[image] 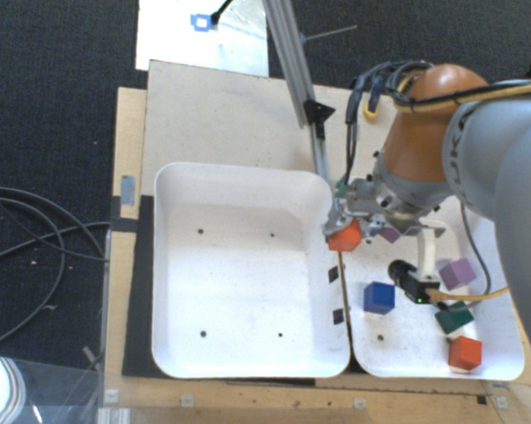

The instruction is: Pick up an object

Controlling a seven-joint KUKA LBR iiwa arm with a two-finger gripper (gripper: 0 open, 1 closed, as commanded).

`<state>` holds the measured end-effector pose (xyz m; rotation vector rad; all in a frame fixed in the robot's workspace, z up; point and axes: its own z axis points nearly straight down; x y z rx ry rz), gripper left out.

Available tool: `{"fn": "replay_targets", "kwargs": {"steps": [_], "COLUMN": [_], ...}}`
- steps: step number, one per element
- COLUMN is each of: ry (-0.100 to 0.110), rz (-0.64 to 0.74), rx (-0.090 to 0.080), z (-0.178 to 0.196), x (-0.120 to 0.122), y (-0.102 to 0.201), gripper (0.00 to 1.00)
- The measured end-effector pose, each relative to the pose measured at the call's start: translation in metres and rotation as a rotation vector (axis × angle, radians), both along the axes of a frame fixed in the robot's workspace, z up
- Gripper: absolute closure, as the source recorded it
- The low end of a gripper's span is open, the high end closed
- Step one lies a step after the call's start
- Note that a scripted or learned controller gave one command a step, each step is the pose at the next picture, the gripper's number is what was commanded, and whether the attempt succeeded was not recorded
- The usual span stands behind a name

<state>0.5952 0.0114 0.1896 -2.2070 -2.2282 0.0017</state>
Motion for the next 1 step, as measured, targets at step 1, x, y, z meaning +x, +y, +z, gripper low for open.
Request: {"fn": "replay_targets", "kwargs": {"steps": [1], "ry": [-0.002], "rz": [0.002], "rx": [0.000], "z": [-0.0001], "x": [-0.0143], "y": [0.0630], "gripper": [1.00]}}
